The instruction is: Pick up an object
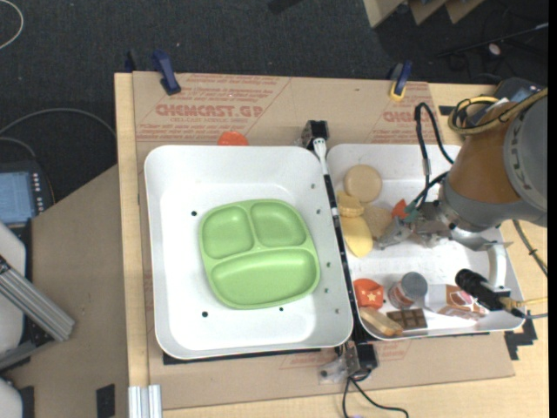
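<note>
The big brown bench (130, 233) has two white bins on it, side by side. The grey arm (492, 172) with its orange band comes in from the right, over the right bin (435, 168). The left bin (170, 259) holds a green plate (258, 252) with three parts, lying flat in the middle.

All the little things to pick up are in the right bin. A round tan piece (362, 182) sits by the far wall. A pale yellow piece (357, 233) lies just below it. A red piece (369, 293), a small grey cup (411, 286) and a brown bar (407, 320) lie by the near wall.

The tool (392, 236) is low in the right bin, just beside the yellow piece. I cannot tell if it is apart or together.
</note>
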Robot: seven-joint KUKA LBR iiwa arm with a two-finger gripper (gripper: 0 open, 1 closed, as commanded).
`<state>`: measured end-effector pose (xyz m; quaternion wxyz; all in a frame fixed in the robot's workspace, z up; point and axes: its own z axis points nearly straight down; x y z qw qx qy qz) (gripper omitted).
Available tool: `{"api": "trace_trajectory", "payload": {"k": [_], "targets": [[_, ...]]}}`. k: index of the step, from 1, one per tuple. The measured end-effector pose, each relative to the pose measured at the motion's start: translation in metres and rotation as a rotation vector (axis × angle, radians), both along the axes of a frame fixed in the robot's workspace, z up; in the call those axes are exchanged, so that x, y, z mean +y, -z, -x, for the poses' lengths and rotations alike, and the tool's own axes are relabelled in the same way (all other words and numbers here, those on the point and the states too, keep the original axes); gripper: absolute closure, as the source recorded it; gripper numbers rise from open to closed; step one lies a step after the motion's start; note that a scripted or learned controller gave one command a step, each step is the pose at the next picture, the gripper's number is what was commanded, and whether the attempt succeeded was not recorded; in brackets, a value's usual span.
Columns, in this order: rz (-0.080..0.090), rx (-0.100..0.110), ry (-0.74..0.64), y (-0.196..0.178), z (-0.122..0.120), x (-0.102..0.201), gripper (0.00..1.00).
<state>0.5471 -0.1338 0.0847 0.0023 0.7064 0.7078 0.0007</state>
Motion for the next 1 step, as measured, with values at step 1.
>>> {"api": "trace_trajectory", "payload": {"k": [1], "targets": [[0.001, -0.002, -0.006, -0.0020, -0.1245, -0.0027, 0.00]]}}
